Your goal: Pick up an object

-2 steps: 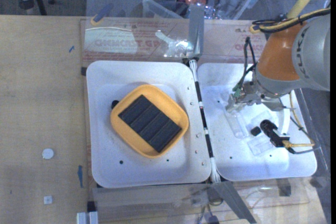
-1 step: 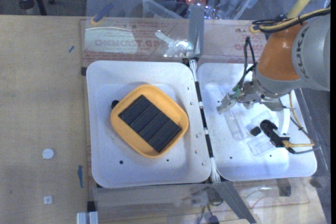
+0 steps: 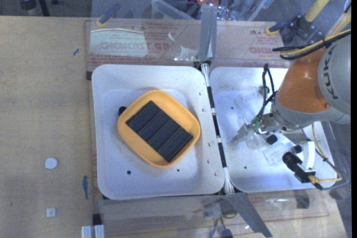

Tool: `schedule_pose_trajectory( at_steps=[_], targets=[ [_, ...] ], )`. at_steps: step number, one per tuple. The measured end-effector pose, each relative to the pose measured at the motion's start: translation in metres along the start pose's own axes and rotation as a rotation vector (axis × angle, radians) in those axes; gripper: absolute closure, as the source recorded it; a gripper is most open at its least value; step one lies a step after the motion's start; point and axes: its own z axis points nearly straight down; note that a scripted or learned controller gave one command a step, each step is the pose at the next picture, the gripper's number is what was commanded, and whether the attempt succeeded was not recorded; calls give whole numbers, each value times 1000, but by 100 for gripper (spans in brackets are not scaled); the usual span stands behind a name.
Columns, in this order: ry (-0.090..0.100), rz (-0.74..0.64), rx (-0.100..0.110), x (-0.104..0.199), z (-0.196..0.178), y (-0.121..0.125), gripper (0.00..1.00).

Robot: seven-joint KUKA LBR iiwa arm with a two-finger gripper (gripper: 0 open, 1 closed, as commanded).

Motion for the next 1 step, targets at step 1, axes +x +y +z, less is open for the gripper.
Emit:
schedule_pose_trajectory(
  at_steps=[1],
  targets=[
    [1, -58, 7, 72, -164, -32, 0]
  ],
)
